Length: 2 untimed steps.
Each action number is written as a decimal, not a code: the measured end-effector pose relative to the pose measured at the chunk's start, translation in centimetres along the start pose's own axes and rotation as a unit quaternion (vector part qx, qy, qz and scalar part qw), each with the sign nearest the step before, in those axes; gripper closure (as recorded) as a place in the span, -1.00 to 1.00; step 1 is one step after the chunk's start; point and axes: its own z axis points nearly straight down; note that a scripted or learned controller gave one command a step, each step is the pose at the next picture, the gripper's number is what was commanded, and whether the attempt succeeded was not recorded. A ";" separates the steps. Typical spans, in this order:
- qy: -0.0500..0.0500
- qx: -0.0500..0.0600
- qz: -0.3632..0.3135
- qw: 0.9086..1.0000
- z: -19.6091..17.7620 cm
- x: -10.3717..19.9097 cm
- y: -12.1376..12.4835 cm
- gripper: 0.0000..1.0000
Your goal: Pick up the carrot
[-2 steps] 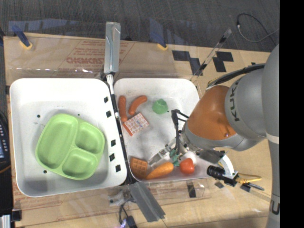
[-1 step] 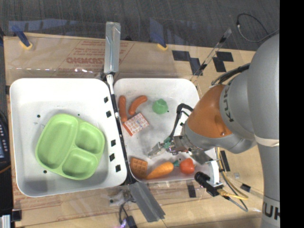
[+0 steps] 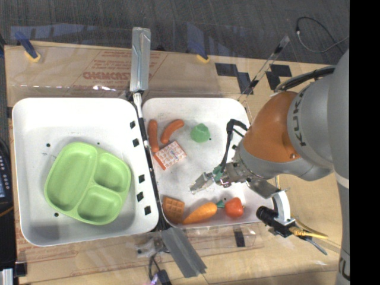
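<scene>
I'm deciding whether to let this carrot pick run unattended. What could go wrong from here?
1. The carrot lies along the right bin's near wall, so the gripper may strike the wall.
2. A waffle piece lies at one end and a tomato at the other; either could be knocked or grabbed instead.
3. The gripper sits above the carrot in the view, apart from it, so a grasp may miss.

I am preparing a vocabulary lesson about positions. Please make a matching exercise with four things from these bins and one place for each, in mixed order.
Things:
1. carrot
2. green divided plate
3. green toy
4. waffle

Places:
A. left bin
B. right bin, far side
C. right bin, near-left corner
D. right bin, near edge, between waffle and tomato

Pairs: 1-D, 2-A, 3-B, 4-C
</scene>
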 end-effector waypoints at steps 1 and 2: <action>0.001 0.000 -0.091 0.996 5.6 -1.9 -0.3 -1.00; -0.001 -0.003 0.019 1.000 5.6 -0.7 0.0 -1.00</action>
